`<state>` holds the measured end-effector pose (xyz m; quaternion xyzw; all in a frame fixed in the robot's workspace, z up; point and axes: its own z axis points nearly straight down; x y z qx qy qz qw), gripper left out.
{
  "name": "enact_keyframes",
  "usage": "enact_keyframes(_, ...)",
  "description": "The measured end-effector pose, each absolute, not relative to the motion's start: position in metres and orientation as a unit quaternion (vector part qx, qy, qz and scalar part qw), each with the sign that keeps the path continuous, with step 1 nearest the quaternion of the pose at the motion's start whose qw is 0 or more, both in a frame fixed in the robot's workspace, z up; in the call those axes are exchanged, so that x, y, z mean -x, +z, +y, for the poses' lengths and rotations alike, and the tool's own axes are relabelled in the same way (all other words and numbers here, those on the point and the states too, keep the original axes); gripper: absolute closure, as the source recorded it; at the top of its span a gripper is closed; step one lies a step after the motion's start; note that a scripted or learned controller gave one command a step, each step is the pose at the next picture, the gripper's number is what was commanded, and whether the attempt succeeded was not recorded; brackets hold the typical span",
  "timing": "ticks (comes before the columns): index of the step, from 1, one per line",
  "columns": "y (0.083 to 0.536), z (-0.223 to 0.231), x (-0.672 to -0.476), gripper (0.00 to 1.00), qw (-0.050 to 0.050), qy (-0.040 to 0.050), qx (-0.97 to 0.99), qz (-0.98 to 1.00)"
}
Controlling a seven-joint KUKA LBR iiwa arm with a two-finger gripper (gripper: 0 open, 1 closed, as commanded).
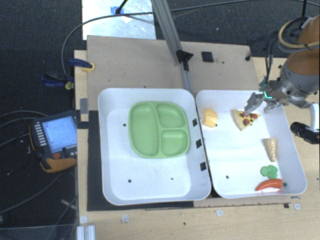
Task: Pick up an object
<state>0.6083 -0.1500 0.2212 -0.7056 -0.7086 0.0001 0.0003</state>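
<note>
From my feed, the right bin (250, 149) is a shallow, smooth white tray with rounded corners, and it holds the small toy foods. A flat wedge of pizza (244, 119) with red spots lies near its far edge. To its left, close to the wall between the bins, sits a lumpy yellow piece (210, 118). A pale tapered cone (270, 149) lies nearer the right wall, and in the near right corner a green broccoli floret (268, 171) rests just beside a glossy red sausage (269, 185).

The left bin (150, 184) carries a matte green divided plate (159, 129) with three compartments.

The arm leans in from the right, orange band above the grey wrist, with the gripper (253, 104) angled down toward the pizza's far corner. I cannot tell whether the fingers are open or closed, nor whether they touch the pizza. Both bins sit on a tan board surface (135, 64).
</note>
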Motion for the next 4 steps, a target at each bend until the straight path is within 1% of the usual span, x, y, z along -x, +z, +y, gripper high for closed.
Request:
enact_keyframes(1,0.222,-0.15,-0.609,0.0,-0.001,-0.0006,0.705,-0.709)
enact_keyframes(2,0.172,-0.14,-0.61,0.0,0.001,0.0005,0.705,-0.71)
enact_keyframes(3,0.109,-0.141,-0.607,0.0,0.001,0.0011,0.707,-0.708)
enact_keyframes(4,0.087,-0.142,-0.609,0.0,-0.002,-0.0011,0.707,-0.707)
